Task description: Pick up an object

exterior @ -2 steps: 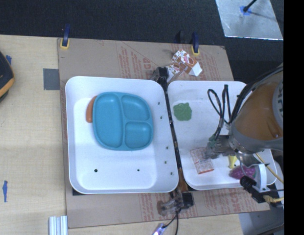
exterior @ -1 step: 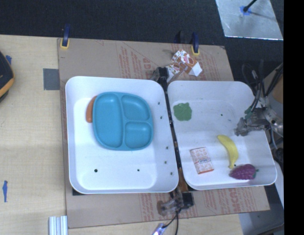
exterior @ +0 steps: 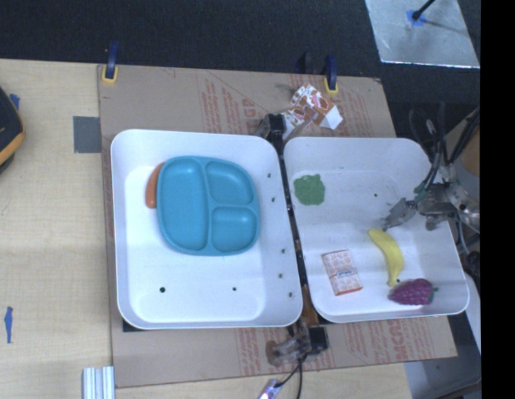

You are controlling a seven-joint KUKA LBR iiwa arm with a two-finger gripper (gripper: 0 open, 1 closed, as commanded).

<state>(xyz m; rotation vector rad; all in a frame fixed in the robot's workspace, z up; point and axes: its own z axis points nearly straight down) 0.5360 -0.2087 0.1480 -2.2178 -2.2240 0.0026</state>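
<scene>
1. Over the right bin's (exterior: 357, 152) far right side, near its rim: hanging low, the gripper (exterior: 407, 212), reaching in from the right; fingers (exterior: 396, 217) looking slightly spread, pinching nothing, though small and dim against the white floor.
2. Just below and left of the fingertips: lying on the bin floor, a yellow banana (exterior: 389, 254), running from upper left to lower right; sitting apart from the gripper, not touching it.
3. Just past the banana's lower end, against the near rim: resting, a bunch of purple grapes (exterior: 412, 292).
4. Left of the banana, on the same floor: lying flat, a small white and orange packet (exterior: 342, 272).
5. Toward the right bin's far left corner: sitting alone, a round green lump (exterior: 309, 189), well apart from the rest.
6. Across the divide, on the left bin (exterior: 199, 306): lying, a blue divided plate (exterior: 209, 205) with three sections; peeking out from under its left edge, something orange (exterior: 150, 187), too hidden for naming.
7. Beyond the bins, on the cardboard (exterior: 199, 98): lying crumpled, a red and white wrapper (exterior: 311, 106).
</scene>
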